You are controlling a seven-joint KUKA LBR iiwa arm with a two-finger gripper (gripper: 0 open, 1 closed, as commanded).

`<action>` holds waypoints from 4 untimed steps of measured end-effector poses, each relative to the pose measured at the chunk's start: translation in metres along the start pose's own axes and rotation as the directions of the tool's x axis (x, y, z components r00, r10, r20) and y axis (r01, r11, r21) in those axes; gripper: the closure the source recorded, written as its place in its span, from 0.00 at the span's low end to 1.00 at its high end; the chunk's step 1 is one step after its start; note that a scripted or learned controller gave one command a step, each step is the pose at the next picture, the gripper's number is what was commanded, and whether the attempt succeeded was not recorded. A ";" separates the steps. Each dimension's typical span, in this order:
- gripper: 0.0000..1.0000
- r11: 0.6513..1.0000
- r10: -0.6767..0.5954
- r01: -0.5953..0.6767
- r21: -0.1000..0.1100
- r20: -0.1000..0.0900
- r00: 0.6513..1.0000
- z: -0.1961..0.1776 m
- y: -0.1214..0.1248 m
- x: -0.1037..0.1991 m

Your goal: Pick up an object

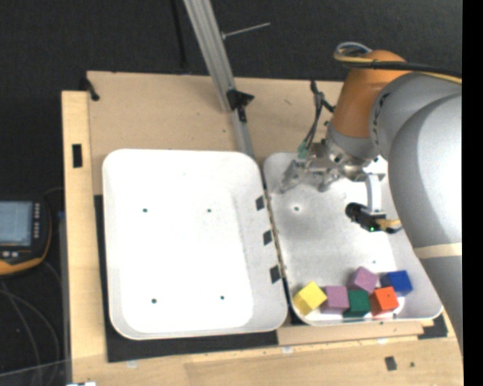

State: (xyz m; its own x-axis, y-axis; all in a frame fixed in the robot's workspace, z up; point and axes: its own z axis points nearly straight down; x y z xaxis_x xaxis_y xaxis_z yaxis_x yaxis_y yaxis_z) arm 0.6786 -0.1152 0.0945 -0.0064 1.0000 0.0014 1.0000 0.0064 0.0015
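Sitting along the near edge of the right bin (306, 215) are six small blocks, packed together in a loose row: a yellow block (311, 297) at the left end, a pink block (336, 297) touching it, a green block (358, 301) next, an orange block (385, 300) beside that, with a purple block (365, 280) and a blue block (398, 281) just behind them. They are roughly cube-shaped, so none has a clear long axis; the yellow one is turned with a corner toward the camera.

Well apart from them, at the far end of the same bin, the gripper (310, 171) hangs low over the bin's far left corner, below the orange band of the arm (419, 159). Nothing can be seen between its fingers, and whether they are spread or closed cannot be told from this angle.

The left bin (185, 240) shows bare white floor with a few dark dots. Both bins rest on a wooden bench (145, 103). A metal pole (213, 47) slants up from the bench behind the bins.
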 end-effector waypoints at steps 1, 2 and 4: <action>1.00 1.000 -0.001 0.001 -0.003 0.006 1.000 -0.016 0.000 -0.005; 1.00 1.000 0.002 -0.002 0.003 0.002 1.000 -0.002 -0.017 0.029; 0.00 1.000 0.010 -0.010 -0.002 0.002 1.000 -0.003 -0.062 -0.024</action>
State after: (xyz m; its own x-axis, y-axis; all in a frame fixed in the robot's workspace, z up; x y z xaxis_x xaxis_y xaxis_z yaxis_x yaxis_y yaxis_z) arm 0.6170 -0.1393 0.0976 0.0034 1.0000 -0.0003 1.0000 -0.0034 0.0037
